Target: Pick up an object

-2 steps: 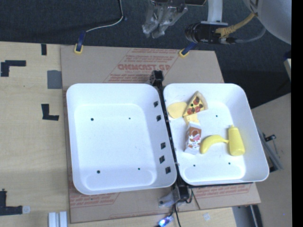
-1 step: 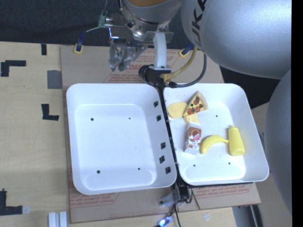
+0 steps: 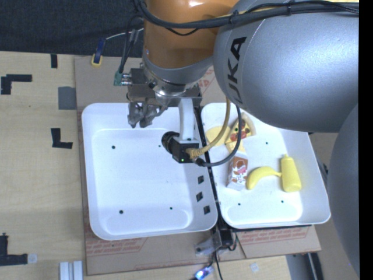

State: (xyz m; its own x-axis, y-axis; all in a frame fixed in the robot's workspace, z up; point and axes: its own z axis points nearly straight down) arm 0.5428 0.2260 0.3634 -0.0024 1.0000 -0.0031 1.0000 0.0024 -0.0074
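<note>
Two white bins: left bin (image 3: 145, 214) bare under gripper (image 3: 141, 116) (finger spacing impossible to tell, nothing seen between them), right bin (image 3: 280, 214) holding banana (image 3: 261, 176), yellow block (image 3: 291, 174), small carton (image 3: 238, 172), likely pick candidates, well apart from gripper.

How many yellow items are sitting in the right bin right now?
2: a banana mid-bin and a yellow block just right of it. The arm covers the bin's far side, so more may be hidden.
</note>
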